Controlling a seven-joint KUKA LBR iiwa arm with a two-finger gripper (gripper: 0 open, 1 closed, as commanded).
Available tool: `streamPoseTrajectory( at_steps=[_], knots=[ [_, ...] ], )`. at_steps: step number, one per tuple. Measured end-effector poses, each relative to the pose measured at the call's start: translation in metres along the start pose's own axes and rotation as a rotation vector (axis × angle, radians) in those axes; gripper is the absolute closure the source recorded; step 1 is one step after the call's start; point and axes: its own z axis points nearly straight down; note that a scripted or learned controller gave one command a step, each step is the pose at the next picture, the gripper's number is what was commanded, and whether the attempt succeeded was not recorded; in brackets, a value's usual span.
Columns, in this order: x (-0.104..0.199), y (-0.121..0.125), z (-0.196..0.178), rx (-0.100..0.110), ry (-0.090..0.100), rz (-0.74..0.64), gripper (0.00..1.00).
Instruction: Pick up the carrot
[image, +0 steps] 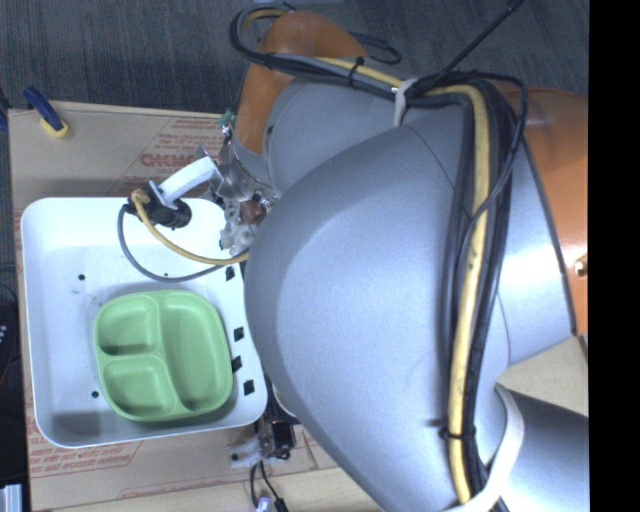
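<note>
Grey-armed, I am reaching over the white bin (45, 300) beside the green tray (160, 352), seeking the carrot next.

The grey arm (400, 300) covers most of the view, with black and yellow cables (470, 250) along it. At the left, a white bin (50, 240) holds a green divided plate (160, 352). Cardboard (120, 130) lies under the bin.

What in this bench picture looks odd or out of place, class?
The grey arm looms so near the camera that it covers most of the bench. The green divided plate sits slightly askew in the white bin; no carrot can be seen.
</note>
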Motion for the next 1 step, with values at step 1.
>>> streamPoseTrajectory(
  at_steps=[1],
  knots=[
    [-0.0591, 0.0288, 0.0105, 0.001, -0.003, 0.098, 1.00]
  ],
)
